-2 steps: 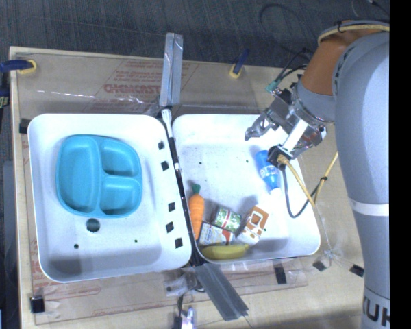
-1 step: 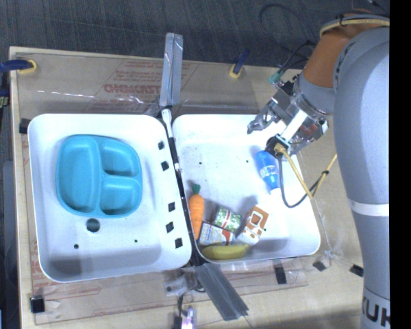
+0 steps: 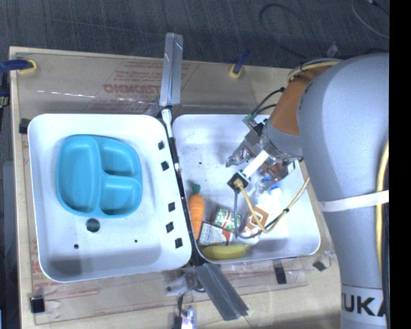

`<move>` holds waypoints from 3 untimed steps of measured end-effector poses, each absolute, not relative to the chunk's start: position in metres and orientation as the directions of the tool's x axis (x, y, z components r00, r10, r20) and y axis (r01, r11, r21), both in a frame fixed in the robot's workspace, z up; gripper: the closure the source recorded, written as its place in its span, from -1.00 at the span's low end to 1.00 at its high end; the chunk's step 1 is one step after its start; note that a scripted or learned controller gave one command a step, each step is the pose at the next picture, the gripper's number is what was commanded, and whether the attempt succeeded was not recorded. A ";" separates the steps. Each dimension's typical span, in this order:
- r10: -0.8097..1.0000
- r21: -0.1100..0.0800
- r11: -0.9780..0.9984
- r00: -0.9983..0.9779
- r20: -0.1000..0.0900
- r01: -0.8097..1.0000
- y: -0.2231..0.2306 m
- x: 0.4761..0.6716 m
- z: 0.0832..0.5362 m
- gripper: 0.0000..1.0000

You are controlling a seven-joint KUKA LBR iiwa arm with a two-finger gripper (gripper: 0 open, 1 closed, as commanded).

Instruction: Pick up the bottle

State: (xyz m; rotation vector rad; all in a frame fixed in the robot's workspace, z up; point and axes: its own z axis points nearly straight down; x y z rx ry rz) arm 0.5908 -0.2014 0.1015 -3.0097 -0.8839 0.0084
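The gripper hangs low inside the right bin at the end of the grey arm. Whether it is clenched or released cannot be told, because the wrist covers it from above.

The bottle lies in the same bin just beside the gripper, on the arm's side and slightly nearer the bin's front wall, tucked under the wrist. Only a pale patch of it shows, with bits of blue and red. Which way its neck points and how its long axis runs cannot be made out.

Farther from the gripper, toward the front wall, a carrot lies along the wall shared with the other bin. A small carton sits beside the carrot, and a banana rests against the front wall. Well apart from the gripper, the left bin holds a blue divided plate.
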 end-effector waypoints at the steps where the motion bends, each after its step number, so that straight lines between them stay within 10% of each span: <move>1: 0.573 -0.003 -0.819 0.819 -0.001 0.573 -0.211 0.591 0.177 -1.00; 3: 0.559 -0.004 -0.829 0.829 -0.003 0.559 -0.210 0.614 0.206 -1.00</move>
